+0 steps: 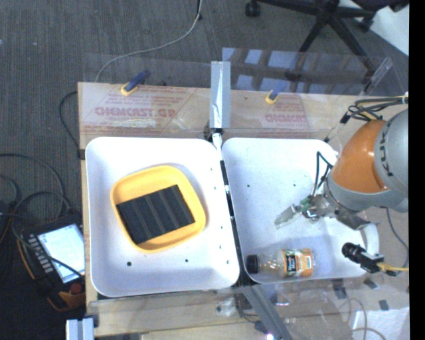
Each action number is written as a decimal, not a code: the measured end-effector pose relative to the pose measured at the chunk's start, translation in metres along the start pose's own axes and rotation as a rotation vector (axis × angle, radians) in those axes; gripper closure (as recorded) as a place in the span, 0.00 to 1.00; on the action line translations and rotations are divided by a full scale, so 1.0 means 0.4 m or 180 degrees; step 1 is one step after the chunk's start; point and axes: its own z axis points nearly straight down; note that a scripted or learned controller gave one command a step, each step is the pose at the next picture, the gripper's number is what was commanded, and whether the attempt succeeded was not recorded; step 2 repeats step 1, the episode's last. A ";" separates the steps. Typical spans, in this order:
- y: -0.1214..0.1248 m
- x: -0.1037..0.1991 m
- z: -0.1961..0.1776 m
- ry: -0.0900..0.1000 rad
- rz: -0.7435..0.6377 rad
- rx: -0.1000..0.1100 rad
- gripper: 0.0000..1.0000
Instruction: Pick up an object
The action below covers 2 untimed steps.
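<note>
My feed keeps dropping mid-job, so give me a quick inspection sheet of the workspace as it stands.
Surface: two white bins side by side, left bin and right bin, on a bench.
Job's things: bottle lying on its side at the right bin's near edge, dark cap toward the left; yellow tray with a dark ribbed insert in the left bin.
Clutter: nothing seen in the bins.
Gripper: gripper low over the right bin, above the bottle in view, apart from it; nothing seen in it.
Cables: thin cable on the carpet behind the bench; dark cables at left.
Surroundings: tablet on the floor at left; chair base at top.
</note>
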 end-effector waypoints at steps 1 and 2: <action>-0.076 0.038 -0.003 -0.0012 -0.0482 -0.0031 0.00; -0.076 0.038 -0.003 -0.0012 -0.0482 -0.0031 0.00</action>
